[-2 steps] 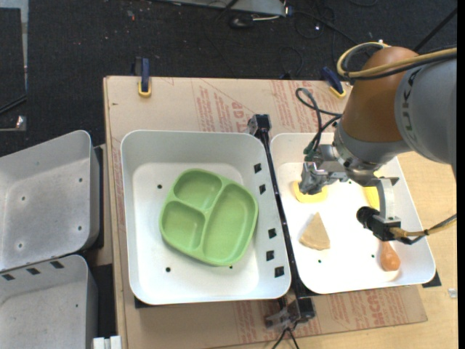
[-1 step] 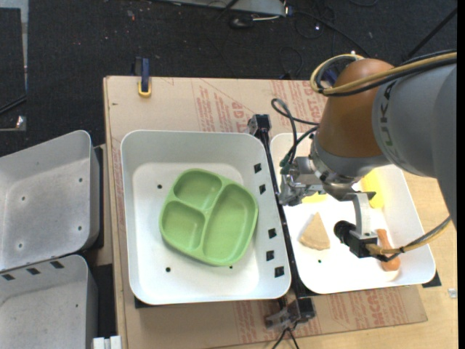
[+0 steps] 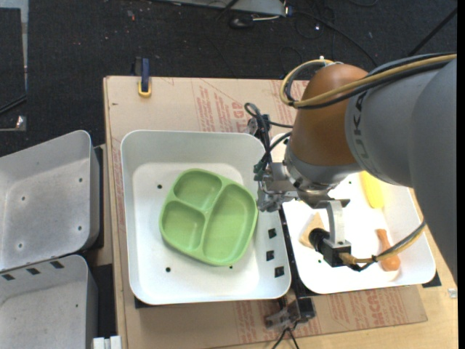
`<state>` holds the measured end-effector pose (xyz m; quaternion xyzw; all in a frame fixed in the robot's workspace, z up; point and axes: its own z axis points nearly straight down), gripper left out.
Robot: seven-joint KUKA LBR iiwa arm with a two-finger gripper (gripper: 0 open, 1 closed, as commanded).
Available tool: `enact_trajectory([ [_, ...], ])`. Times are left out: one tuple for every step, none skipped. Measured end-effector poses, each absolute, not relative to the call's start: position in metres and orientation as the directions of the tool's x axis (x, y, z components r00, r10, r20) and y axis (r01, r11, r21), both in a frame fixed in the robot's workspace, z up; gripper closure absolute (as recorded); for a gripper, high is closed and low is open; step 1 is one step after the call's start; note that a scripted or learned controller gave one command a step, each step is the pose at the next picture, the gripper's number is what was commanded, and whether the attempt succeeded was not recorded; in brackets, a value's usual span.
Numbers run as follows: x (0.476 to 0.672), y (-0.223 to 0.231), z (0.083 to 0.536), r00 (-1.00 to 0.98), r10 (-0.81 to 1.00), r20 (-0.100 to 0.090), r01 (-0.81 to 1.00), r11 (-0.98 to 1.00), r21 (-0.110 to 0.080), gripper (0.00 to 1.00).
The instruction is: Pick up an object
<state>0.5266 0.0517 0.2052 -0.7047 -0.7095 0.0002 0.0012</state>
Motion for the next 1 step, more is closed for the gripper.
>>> enact_trajectory([
  [0.5158, 0.091, 0.2319, -0.008, 1.0, 0.002, 1.0, 0.008, 0.002, 1.0],
])
